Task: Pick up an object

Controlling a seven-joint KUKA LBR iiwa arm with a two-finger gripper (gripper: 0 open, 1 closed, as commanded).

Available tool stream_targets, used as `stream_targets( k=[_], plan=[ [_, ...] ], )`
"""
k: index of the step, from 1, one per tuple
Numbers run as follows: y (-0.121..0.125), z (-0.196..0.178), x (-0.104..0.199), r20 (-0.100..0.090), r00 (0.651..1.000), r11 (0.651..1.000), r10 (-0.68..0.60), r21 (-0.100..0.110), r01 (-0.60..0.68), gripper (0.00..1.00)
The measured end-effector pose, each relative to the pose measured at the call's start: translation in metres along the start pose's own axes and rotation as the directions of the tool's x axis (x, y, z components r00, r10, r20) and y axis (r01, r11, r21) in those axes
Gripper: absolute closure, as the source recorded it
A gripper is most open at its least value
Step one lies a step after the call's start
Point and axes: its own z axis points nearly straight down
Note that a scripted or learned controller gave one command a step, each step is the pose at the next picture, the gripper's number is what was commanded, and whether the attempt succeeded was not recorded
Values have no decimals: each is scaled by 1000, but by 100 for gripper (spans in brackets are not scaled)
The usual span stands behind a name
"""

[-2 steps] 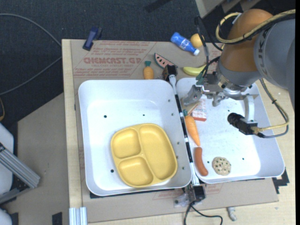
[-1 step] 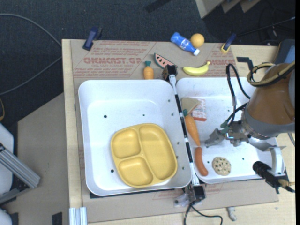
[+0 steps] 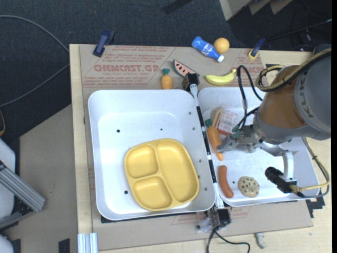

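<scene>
Open room across the left bin (image 3: 105,115) behind the yellow plate (image 3: 160,173); right bin (image 3: 300,191) crowded: carrot (image 3: 214,137), sausage (image 3: 225,181), cookie (image 3: 248,185), arm (image 3: 295,107) overhead.

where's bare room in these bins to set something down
Left bin: open floor above and left of the yellow divided plate. Right bin: crowded, with carrot, sausage, cookie, a packet and the end effector; only its top left corner is bare.
</scene>
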Motion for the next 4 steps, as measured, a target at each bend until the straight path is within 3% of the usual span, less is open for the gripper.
stream_targets(
  k=[1, 2, 3, 4],
  plan=[
    [75, 4, -15, -4, 1000, 1000, -3, 9, 3, 0],
    [120, 5, -2, -4, 1000, 1000, -5, 9, 5, 0],
    [129, 5, -8, -5, 1000, 1000, -4, 11, 4, 0],
    [129, -5, -9, -3, 1000, 1000, -6, 15, 6, 100]
  ],
)
